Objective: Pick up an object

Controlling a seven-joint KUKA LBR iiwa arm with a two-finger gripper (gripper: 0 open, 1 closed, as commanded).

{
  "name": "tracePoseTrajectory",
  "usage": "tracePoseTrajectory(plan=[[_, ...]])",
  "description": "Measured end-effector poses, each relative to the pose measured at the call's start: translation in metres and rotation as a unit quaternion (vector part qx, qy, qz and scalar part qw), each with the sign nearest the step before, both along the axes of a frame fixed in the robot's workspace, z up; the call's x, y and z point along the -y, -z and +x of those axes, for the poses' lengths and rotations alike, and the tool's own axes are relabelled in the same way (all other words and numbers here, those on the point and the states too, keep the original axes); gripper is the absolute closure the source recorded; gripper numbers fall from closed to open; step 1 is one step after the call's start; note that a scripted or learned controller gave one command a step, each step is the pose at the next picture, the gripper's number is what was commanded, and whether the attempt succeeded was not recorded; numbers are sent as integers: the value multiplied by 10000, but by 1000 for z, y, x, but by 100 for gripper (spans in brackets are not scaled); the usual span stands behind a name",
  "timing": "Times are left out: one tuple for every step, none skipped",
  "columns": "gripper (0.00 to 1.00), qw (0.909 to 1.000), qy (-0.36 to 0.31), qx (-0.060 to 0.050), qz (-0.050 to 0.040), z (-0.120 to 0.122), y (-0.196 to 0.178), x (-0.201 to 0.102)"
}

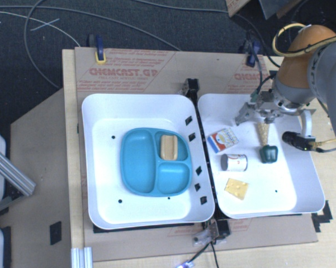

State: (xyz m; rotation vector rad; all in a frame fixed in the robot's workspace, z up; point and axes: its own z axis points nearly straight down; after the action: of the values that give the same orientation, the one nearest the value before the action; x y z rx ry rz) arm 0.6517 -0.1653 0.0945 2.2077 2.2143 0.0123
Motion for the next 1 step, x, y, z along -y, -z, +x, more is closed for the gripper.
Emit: tracePoseTrajectory(plan=[[100,10000,-6,39,1,2,-13,-1]])
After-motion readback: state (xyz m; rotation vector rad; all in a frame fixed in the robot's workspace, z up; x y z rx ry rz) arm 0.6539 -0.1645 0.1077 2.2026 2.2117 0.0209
